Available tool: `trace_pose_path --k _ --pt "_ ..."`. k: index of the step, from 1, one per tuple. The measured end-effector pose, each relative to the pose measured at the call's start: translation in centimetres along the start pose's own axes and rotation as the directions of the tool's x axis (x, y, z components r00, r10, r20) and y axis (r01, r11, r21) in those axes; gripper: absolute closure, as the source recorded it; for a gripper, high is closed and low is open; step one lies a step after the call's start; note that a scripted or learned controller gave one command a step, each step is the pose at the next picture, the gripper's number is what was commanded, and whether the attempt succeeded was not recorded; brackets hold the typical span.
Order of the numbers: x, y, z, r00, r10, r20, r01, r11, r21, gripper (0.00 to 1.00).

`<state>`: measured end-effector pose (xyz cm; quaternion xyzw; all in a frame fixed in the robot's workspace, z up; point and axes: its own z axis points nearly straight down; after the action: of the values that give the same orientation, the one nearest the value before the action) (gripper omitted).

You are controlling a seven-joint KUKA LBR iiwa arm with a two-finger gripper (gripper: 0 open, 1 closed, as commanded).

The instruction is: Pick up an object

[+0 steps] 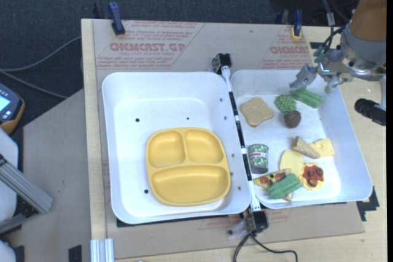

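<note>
camera view: fixed overhead | slanted down | both bins framed | mid-range

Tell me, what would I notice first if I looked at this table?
Probably the big yellow divided plate, sitting alone in the left white bin. Next, the right bin scattered with toy food, like a bread slice and a small can. The gripper hovers over its far corner.

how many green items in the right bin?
4, maybe more hidden in the pile. Broccoli-like piece and long green piece at the far end by the pincer; green-labelled can by the divider; green piece on the near-end pile.
</note>
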<state>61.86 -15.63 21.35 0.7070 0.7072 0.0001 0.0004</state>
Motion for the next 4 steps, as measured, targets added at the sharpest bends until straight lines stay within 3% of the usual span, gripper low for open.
trace_pose_path --k 1,2,3,4 --pt "2.3 2.3 11.4 1.0 0.0 0.002 0.0 1.0 -0.009 0.0" --pt "0.7 2.3 12.9 1.0 0.001 0.001 -0.001 1.0 -0.001 0.0" --pt "0.8 2.4 11.8 1.0 0.0 0.002 0.0 1.0 -0.005 1.0" --pt "8.8 -3.0 2.3 1.0 -0.007 -0.005 0.007 1.0 -0.004 1.0"
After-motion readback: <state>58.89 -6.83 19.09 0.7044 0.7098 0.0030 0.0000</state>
